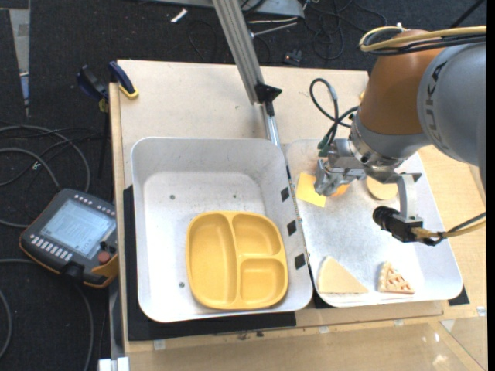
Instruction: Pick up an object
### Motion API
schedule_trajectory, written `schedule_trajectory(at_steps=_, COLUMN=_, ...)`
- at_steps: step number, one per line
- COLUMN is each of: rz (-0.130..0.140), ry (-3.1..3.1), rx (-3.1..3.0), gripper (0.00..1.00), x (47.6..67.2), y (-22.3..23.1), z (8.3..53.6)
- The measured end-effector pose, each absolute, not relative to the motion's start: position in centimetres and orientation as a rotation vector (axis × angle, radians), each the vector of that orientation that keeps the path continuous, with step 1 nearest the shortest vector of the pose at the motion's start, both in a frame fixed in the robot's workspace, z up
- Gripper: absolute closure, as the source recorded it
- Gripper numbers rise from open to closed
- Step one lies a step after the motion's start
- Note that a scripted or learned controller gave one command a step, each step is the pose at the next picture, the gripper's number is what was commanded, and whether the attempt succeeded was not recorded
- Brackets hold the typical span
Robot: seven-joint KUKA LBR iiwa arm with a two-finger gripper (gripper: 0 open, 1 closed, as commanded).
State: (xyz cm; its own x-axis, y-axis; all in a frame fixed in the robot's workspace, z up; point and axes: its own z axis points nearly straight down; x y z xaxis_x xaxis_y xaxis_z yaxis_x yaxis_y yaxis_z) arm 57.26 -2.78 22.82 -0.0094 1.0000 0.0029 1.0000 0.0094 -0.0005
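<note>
Two white bins side by side on the desk [193,91]. In the left bin [155,176], a yellow three-compartment plate [236,261], lying flat toward the near side.

In the right bin [433,261], four food-like pieces:
- A yellow slice [310,191] at the far left, close to the wall shared with the left bin.
- A pale round disc [380,188] further right, partly covered by the arm.
- A beige wedge [340,278] at the near edge.
- A waffle-patterned triangle [394,279] just to the right of the wedge, apart from it.

Reaching in from the right, the grey arm with its orange band [394,83], wrist low over the far part of the right bin. At its end, the tool [331,178], sitting right at the upper right edge of the yellow slice and seemingly touching it. Spread or pressed together: cannot tell from this angle. No sign of the slice being lifted off the bin floor.

Beside the wrist, a small black unit [393,222] on a bracket, hanging over the middle of the right bin.

On the dark floor to the left of the desk, a grey and orange teach pendant [73,234]. Across the far side, a slanted metal pole [240,37].
</note>
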Motion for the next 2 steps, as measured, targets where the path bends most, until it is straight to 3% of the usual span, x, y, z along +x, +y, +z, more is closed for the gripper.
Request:
schedule_trajectory(at_steps=1, rz=-0.002, ry=-2.23, rx=-2.21, gripper=1.0, x=57.2, y=2.5, z=23.1)
schedule_trajectory(at_steps=2, rz=0.001, ry=-2.229, rx=-2.208, gripper=1.0, x=55.3, y=8.5, z=22.6)
